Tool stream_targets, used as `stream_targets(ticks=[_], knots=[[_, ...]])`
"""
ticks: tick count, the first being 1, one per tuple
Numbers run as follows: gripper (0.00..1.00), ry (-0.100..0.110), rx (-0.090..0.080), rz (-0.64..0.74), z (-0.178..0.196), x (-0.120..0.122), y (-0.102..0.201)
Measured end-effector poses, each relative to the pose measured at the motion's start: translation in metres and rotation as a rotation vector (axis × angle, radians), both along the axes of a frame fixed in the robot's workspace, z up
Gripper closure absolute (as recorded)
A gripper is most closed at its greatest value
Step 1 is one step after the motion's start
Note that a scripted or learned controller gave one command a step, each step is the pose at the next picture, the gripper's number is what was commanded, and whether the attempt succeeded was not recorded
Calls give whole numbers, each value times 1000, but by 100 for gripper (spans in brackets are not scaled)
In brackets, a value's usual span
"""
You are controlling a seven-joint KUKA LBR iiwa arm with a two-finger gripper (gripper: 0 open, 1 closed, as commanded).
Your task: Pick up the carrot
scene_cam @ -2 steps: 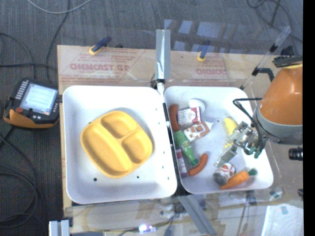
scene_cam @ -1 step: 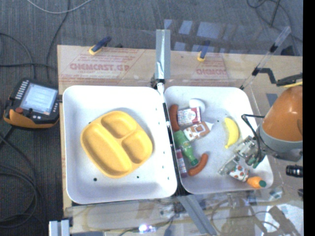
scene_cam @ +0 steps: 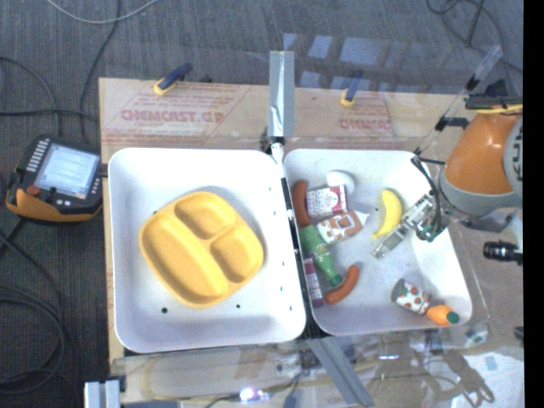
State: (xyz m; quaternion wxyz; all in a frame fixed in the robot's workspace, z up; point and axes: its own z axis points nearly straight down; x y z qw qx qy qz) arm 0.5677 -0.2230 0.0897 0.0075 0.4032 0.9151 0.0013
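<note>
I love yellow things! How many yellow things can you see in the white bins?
2. A yellow divided plate sits in the left bin, and a banana lies in the right bin, beside the gripper. Others may be hidden.

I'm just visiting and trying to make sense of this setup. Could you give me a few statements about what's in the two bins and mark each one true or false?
1. The yellow divided plate lies in the left bin. True.
2. The carrot is between the end effector's fingers. False: it lies in the near right corner of the right bin, apart from the end effector.
3. The banana lies in the right bin. True.
4. The carrot sits on the yellow divided plate. False: it is in the other bin, beside a small patterned cup.
5. The end effector hangs over the left bin. False: it is over the right bin, beside the banana.
</note>
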Motion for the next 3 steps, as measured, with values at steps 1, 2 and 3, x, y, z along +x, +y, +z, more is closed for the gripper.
stream_targets(ticks=[1,2,3], knots=[[0,13,4,-172,112,-4,0],[0,17,6,-209,22,-84,0],[0,-1,3,-264,1,-62,92]])
